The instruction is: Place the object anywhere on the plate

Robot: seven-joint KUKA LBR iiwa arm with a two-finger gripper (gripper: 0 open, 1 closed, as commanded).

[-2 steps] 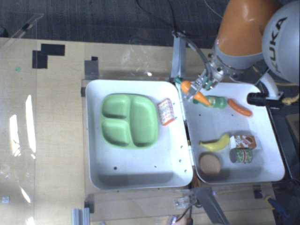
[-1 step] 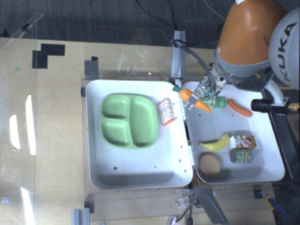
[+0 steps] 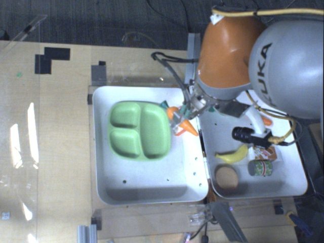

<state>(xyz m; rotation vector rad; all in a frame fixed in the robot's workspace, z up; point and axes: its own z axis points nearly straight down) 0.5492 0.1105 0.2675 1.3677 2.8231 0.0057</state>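
The end effector point(image 3: 181, 120) is clenched on a carrot point(image 3: 190, 128). The orange body shows on either side of the metal tips, and the green top points up and to the left. The carrot hangs at a slant just beside the right rim of the green plate point(image 3: 139, 128), over the strip of white floor between the plate and the dividing wall. From this angle I cannot tell whether its top already overlaps the rim.

The plate is split into three hollows and lies in the left bin point(image 3: 142, 191), well clear of the walls. The right bin point(image 3: 288, 186) holds a banana point(image 3: 233, 156), a small can point(image 3: 260, 167) and a round brown thing point(image 3: 227, 176), none of which is in the way. Both bins sit on the pale wooden surface point(image 3: 45, 135).

The step in hand looks like the carry, with the drop to follow. To do it well, the arm should move left until the whole carrot, not just its top, is over the large right hollow. It should then come down low before letting go. A carrot released from height or across the raised rim is likely to roll or tip off the plate. Laying it lengthwise along the hollow would settle it best. The grip seems off-centre, so the move should be slow to avoid swinging.
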